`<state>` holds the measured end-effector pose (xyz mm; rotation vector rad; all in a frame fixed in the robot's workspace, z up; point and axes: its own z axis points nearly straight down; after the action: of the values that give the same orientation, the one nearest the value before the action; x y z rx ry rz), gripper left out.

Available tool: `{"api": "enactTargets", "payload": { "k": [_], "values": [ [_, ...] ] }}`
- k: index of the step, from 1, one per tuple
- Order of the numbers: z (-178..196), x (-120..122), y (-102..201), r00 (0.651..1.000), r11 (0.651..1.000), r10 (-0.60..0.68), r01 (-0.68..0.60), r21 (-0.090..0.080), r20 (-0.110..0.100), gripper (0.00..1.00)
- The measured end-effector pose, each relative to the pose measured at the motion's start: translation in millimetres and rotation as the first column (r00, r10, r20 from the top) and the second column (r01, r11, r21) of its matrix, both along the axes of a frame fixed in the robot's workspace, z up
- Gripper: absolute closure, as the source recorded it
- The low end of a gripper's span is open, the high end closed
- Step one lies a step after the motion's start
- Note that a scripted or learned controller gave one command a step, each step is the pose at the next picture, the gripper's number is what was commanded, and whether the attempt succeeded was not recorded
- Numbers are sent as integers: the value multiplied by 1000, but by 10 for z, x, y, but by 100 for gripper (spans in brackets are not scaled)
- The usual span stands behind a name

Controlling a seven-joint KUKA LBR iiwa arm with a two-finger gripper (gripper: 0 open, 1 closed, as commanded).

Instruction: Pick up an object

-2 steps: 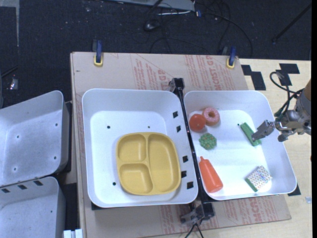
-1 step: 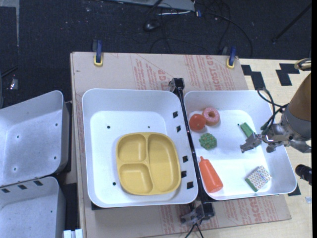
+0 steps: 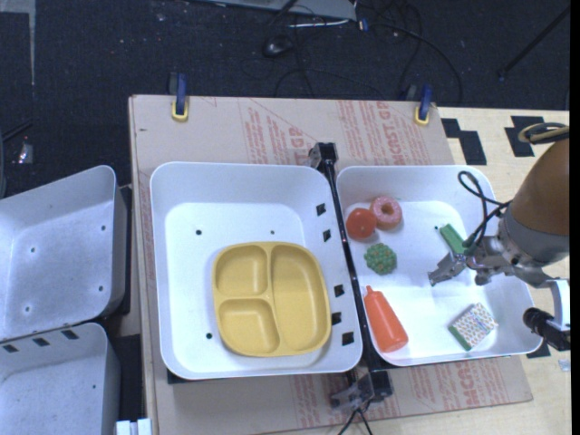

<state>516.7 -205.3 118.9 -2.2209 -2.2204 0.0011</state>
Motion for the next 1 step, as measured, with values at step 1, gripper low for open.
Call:
{"api": "enactTargets", "payload": {
  "k": [1],
  "values": [
    [-279,0,6,1000,1000,0,0,0,-1,0]
  ]
}}
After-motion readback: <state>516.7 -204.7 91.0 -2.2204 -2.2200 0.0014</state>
